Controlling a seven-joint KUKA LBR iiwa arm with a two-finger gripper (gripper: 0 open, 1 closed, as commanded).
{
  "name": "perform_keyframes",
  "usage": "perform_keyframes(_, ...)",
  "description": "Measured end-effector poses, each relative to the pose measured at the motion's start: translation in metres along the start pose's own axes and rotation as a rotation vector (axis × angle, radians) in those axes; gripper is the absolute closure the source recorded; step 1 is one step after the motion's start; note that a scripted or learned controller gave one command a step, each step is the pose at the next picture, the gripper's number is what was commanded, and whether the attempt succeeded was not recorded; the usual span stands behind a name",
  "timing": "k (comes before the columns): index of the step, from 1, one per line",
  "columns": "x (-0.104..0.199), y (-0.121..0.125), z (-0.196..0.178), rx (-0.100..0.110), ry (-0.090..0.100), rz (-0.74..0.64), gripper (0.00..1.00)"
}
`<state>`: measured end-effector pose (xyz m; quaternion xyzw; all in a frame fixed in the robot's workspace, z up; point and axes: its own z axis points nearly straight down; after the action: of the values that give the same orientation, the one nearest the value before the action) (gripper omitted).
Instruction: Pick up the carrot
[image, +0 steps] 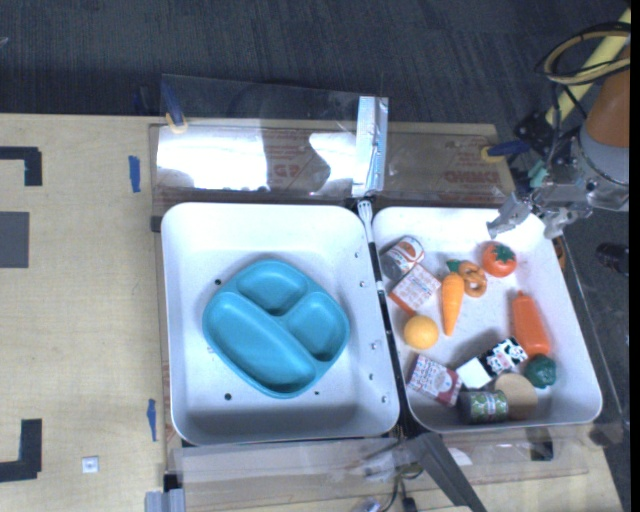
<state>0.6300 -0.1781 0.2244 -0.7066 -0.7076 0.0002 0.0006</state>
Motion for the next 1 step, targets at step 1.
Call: perform_keyframes(1, 0.0381, -0.0068, 0.1225, -0.014, -0.006, -0.441, 0.0)
